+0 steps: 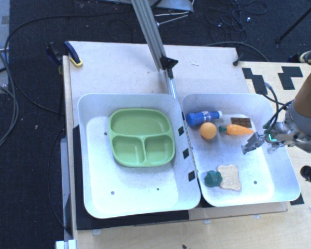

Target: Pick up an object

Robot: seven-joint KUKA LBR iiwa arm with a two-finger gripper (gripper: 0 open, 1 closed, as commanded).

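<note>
I can read no text, brand or number anywhere here. The blue bottle [202, 118] just beside the orange ball [209, 130] has a pale band, but any print on it is too small for me to read.

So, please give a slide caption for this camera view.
Gripper poised over the right bin beside a toy carrot.

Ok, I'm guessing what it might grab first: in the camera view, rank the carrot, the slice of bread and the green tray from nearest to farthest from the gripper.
1. Carrot, in the right bin, just up and left of the gripper.
2. Slice of bread, same bin, toward its front edge.
3. Green tray, across in the left bin.
</note>
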